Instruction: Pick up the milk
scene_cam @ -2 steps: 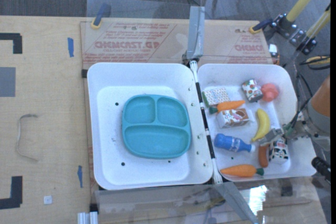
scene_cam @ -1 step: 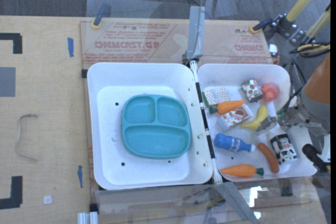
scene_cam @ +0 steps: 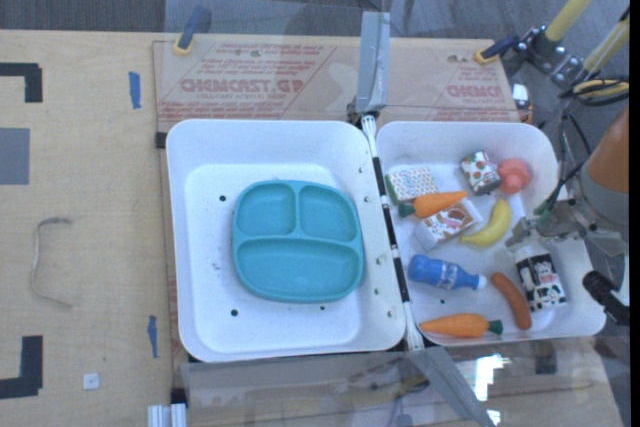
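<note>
We take the milk (scene_cam: 540, 280) to be the small carton with black-and-white patches. It lies in the right bin (scene_cam: 470, 131), close to that bin's right wall and toward its near corner. A red-brown sausage (scene_cam: 511, 300) lies at a slant just to its left, touching it or nearly so.

The claw (scene_cam: 540, 227) hangs just above the milk in the picture, at the bin's right side. We see nothing held in it, and we cannot tell whether it is wide or narrow. Behind it the arm (scene_cam: 608, 175) comes in from the right, grey with its orange band.

Further left in the same bin we see a yellow banana (scene_cam: 491, 225) and a blue bottle (scene_cam: 445, 273) lying on its side. One carrot (scene_cam: 461, 325) rests along the near wall. A second carrot (scene_cam: 438, 204) lies between two small cartons, one pale and patterned (scene_cam: 412, 182), the other with a red print (scene_cam: 447, 222). Near the far wall sit a third carton (scene_cam: 480, 172) and, just beside it, a red round fruit (scene_cam: 514, 175).

The left bin (scene_cam: 190, 215) holds a teal divided plate (scene_cam: 297, 240). Both bins rest side by side on the wooden table (scene_cam: 80, 165).
</note>
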